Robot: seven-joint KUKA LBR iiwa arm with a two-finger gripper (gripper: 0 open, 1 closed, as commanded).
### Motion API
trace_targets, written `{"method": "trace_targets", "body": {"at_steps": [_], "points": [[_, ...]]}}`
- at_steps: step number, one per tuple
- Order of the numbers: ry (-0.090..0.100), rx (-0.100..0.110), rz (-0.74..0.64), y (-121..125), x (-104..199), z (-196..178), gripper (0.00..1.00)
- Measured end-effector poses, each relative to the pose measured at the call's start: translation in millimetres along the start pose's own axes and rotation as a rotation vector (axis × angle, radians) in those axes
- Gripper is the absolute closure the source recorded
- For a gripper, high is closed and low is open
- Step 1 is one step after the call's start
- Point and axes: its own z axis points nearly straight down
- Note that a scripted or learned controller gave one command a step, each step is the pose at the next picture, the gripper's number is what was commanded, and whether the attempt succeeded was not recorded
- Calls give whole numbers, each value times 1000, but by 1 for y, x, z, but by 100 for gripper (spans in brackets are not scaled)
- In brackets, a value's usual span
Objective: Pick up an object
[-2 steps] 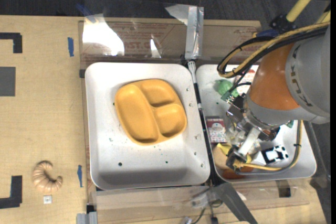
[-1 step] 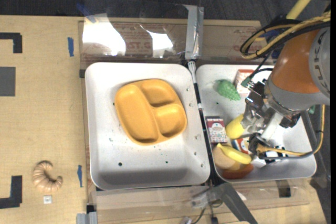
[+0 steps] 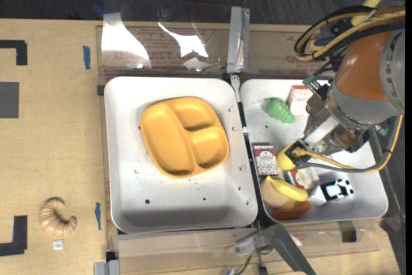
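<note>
The right bin (image 3: 380, 199) holds a small heap of things, any of which may be the object to pick. Taking that bin as the landmark: one green knobbly piece (image 3: 280, 110) lies at its far left part; one small white and red carton (image 3: 299, 99) stands just right of the green piece, by the far wall. One dark red packet (image 3: 264, 159) lies flat against the bin's left wall. One yellow banana (image 3: 288, 189) rests at the near left corner, on top of a tan and red rounded thing (image 3: 282, 203) I cannot identify. One black and white block (image 3: 337, 190) lies near the near wall, right of the banana.

The tool (image 3: 301, 152) is low in the middle of this bin, above the clutter between the packet and the block, with yellow and black parts at its tip; whether it is released or clenched I cannot tell, and nothing can be seen between its tips. The arm (image 3: 367, 84) covers the bin's right side.

Left of this bin sits the second bin (image 3: 122, 203), bearing one yellow three-part tray (image 3: 185, 135). Further left, on the bench (image 3: 45, 138), lies one tan curled thing (image 3: 58, 216).
</note>
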Motion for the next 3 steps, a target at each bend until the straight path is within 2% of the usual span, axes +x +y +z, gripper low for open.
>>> {"method": "trace_targets", "body": {"at_steps": [1, 2, 3], "points": [[-4, 4, 328, -22, -1, 9, 100], [0, 1, 287, -26, 13, -28, 100], [-8, 5, 383, 17, 11, 62, 100]]}}
